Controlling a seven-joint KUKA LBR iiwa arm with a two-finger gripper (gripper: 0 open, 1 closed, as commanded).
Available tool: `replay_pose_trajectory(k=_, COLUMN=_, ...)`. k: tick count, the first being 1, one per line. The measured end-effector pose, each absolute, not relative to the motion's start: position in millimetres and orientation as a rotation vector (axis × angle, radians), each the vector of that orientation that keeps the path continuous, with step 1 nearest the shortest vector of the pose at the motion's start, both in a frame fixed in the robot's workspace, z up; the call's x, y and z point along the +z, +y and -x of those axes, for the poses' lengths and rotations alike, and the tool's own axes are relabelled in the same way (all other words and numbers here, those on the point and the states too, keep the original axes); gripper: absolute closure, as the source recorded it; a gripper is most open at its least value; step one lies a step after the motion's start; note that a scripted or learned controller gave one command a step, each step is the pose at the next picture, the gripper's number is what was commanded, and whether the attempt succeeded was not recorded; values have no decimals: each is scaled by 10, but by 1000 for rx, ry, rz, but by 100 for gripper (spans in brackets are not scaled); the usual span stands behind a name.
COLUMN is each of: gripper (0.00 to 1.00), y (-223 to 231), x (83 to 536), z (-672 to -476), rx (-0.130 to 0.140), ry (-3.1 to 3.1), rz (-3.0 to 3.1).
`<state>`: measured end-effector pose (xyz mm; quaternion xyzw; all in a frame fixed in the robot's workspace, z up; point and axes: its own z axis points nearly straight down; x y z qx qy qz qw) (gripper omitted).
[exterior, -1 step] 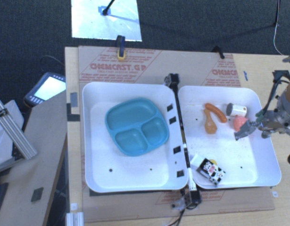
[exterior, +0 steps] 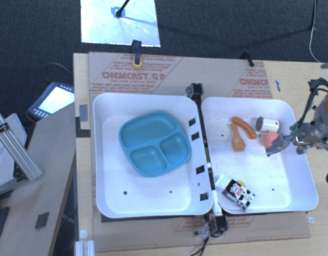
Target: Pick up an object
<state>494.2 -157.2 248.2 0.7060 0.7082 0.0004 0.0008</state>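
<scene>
Two shallow white bins sit side by side on the bench. The left bin (exterior: 108,159) carries a blue divided tray (exterior: 154,150), the largest thing in either bin, lying flat near its middle and well apart from the arm. The right bin (exterior: 260,188) holds the small things the task could be about. The arm (exterior: 318,129) reaches in over that bin's right rim, and the gripper (exterior: 276,147) hangs low at the bin's right side, its dark tip just beside a pink object (exterior: 270,138) and perhaps touching or overlapping it; the slanted view does not settle which. Whether the jaws are open or closed cannot be told, and nothing is plainly caught in them. Near the bin's front left corner lies a black-and-white patterned block (exterior: 238,192), well apart from the gripper. Toward the back, an orange sausage-shaped object (exterior: 244,127) lies beside a tan spoon-shaped piece (exterior: 238,141), the two touching or nearly so. A small white cylinder (exterior: 268,125) rests just behind the pink object. As a judgement, the approach looks finished but the pick is not: every object appears to rest on the bin floor, so a firm grasp and a lift clear of the bin are left, most likely on the pink object.
</scene>
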Motion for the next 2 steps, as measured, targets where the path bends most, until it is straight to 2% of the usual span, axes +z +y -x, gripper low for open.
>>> replay_pose_trajectory(k=2, gripper=0, y=-1391, x=1500, z=-4942, rx=-2, ry=2225, rz=-2223)
